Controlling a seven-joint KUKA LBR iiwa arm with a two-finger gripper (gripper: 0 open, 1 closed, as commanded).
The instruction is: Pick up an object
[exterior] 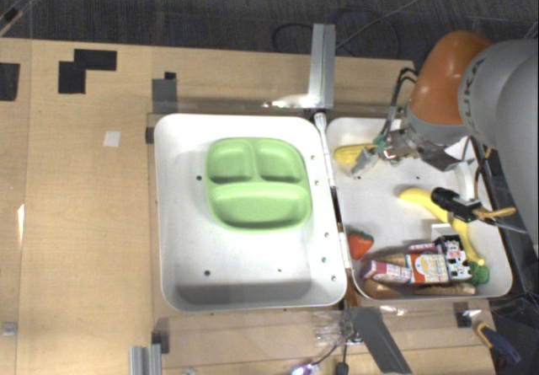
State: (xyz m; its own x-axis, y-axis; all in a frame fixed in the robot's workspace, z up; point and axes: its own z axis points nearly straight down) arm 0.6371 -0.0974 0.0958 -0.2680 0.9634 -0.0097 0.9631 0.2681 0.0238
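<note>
My gripper [368,159] hangs low over the back left part of the right bin [504,285]. It sits right beside a small yellow object [345,152] that lies near the bin's back left corner; whether they touch is unclear. A yellow banana [418,198] lies in the middle of the same bin. Near the left wall rests a red strawberry toy [360,242] with a green top. A colourful printed package [418,267] lies along the front wall, with a small green piece [481,275] at its right end.
The left bin [173,272] holds a green divided plate [255,181] towards its back. A metal post [322,61] stands behind the wall between the bins. The grey arm with its orange band [446,78] reaches in over the right bin's back right.
</note>
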